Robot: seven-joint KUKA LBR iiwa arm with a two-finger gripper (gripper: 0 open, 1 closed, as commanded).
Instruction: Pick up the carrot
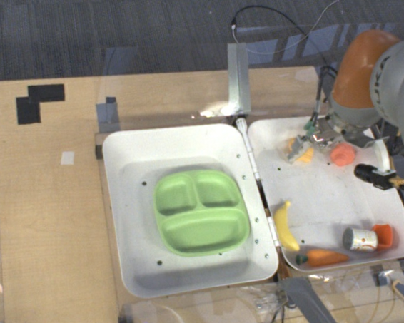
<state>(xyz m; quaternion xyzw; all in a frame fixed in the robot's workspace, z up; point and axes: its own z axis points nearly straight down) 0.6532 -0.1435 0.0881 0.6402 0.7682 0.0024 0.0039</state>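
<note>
Carrot (325,257): lying flat along the near wall of the right bin (335,200), green tip toward the banana (286,227), almost touching its lower end.
Feel: looks like a toy, so probably light, stiff and smooth; likely to slip or roll if pinched near the taper.
Grip: take it across the thick orange middle, jaws square to its length; the near wall crowds one side.
Neighbours: a can (360,239) with an orange cup (384,235) sits just beyond the carrot's right end.
Left bin: green divided plate (201,212) inside.
Tool (308,142): far side of the right bin, well apart from the carrot, over a small yellow piece (303,156); opening too blurred, can't tell.
</note>
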